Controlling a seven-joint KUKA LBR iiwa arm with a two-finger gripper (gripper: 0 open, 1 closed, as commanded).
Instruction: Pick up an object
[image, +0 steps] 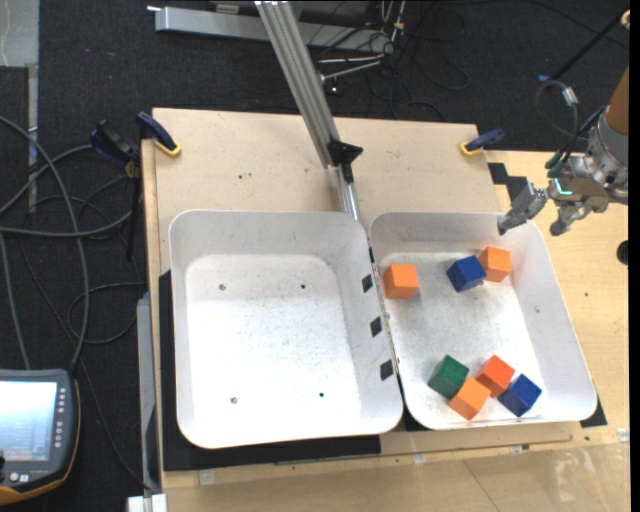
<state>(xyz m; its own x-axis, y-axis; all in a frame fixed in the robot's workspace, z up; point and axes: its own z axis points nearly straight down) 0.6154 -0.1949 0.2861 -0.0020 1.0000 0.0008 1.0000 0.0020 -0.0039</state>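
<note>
Far to the left of the gripper (538, 215) and behind it, a dark carpeted floor (80, 300) surrounds a pale wooden bench top (260, 150). A blue clamp with a yellow tip (482, 142) grips the bench's far edge just left of the gripper; a matching clamp (158, 133) sits at the far-left corner, well away from it. A slanted aluminium pole (300, 75) crosses the floor and bench to the gripper's upper left. Black cables (60, 200) loop over the floor far left, and a grey pendant with a lit screen (35, 430) lies at the lower-left edge. The light is even and soft
</note>
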